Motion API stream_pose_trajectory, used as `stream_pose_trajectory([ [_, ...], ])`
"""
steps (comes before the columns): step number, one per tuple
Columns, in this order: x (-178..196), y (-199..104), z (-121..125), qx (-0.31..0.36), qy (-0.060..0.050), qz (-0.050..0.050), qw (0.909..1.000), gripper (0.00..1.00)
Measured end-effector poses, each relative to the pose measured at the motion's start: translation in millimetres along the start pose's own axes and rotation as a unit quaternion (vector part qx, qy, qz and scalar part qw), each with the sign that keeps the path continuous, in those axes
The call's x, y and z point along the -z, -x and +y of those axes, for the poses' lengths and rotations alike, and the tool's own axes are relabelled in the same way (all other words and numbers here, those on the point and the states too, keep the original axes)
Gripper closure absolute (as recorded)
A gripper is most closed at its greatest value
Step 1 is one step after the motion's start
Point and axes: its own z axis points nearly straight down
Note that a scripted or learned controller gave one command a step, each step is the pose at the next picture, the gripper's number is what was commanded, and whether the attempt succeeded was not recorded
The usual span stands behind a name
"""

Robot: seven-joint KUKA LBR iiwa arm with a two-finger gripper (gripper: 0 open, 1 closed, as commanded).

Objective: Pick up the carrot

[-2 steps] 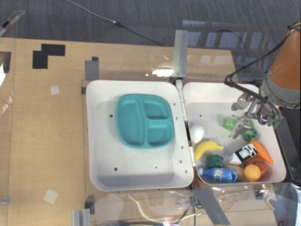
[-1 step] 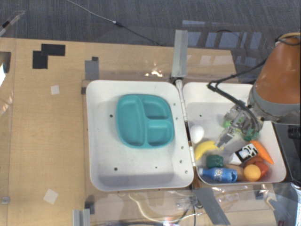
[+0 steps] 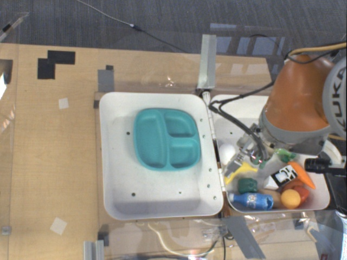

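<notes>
In the right-hand bin, just beyond my gripper on its far right, lies the carrot, a slim orange piece slanting along the bin's right side with its green top pointing back toward my wrist. It is free of me: nothing sits between my fingers as far as I can see, but I cannot tell whether they are spread or closed, since the metal parts blur together under my orange-banded wrist. Between me and the carrot rests a small black-and-white tagged block, touching or nearly touching the carrot. Below it sits an orange ball, and nearer my fingers a yellow piece, a dark green lump and a blue bottle-like toy crowd the bin's near edge. Off to my left, in the other bin, lies a teal divided plate, well apart from all this. By my judgement the pick is not yet made: I am low in the proper bin but beside the carrot, so I must shift right, straddle it and close.
</notes>
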Motion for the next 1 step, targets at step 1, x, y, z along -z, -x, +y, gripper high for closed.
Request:
stream_pose_trajectory([
  [1, -8.6, 22.8, -1.6, -0.024, 0.000, -0.001, 0.9997, 0.00],
])
